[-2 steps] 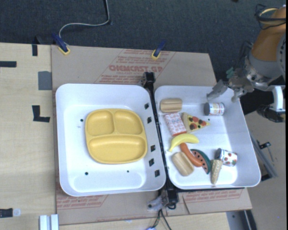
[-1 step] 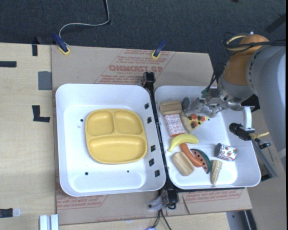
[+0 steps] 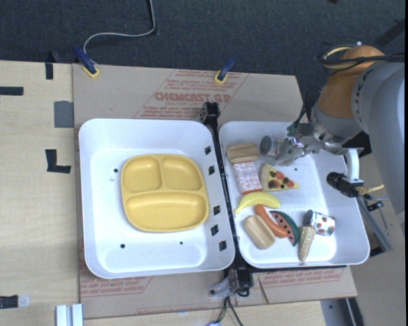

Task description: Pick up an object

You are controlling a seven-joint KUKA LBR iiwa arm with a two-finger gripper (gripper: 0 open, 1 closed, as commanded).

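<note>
The right bin (image 3: 340,250) holds several toy foods: a tan bread slice (image 3: 242,152), a pink-and-white packet (image 3: 247,177), a pizza slice (image 3: 280,180), a banana (image 3: 257,201), a hot dog (image 3: 258,231), a watermelon slice (image 3: 286,225), an ice cream cone (image 3: 305,242) and a small patterned cup (image 3: 321,223). A small grey round piece (image 3: 266,145) lies near the bin's far side. My gripper (image 3: 289,149) hangs low over the far part of this bin, just right of the grey piece and above the pizza slice. I see nothing held in it.
The left bin (image 3: 102,182) carries a yellow divided plate (image 3: 165,191). The grey arm with its orange band (image 3: 340,90) comes in from the right over the right bin's far corner. Black clips (image 3: 211,111) join the bins along the middle wall.
</note>
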